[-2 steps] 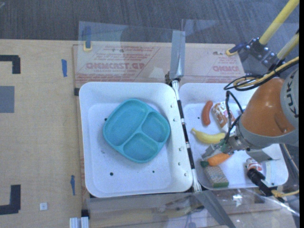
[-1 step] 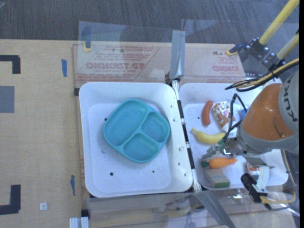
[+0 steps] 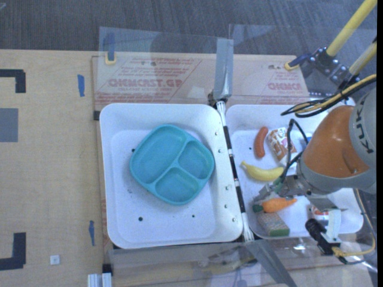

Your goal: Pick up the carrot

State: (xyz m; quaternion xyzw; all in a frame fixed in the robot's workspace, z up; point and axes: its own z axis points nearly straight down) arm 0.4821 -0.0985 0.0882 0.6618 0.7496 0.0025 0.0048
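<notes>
The carrot (image 3: 278, 205) lies in the right bin (image 3: 239, 121), toward its 6 o'clock edge, the gripper (image 3: 276, 191) right at it; its opening cannot be told. A banana (image 3: 262, 171) lies at the carrot's 11 o'clock.

A: Where does the one camera sit?

B: High above the pale wooden bench (image 3: 48, 178), looking down at a slant. The far edge, with grey carpet beyond it, runs along the top.

A: How close is it?

B: Middling. Both shallow white plastic bins fit whole: the left bin (image 3: 119, 220) sits centre, the right bin (image 3: 239, 121) beside it.

A: And the robot?

B: The grey arm with its orange band (image 3: 335, 142) enters from the right, large because it is nearer the lens.
</notes>
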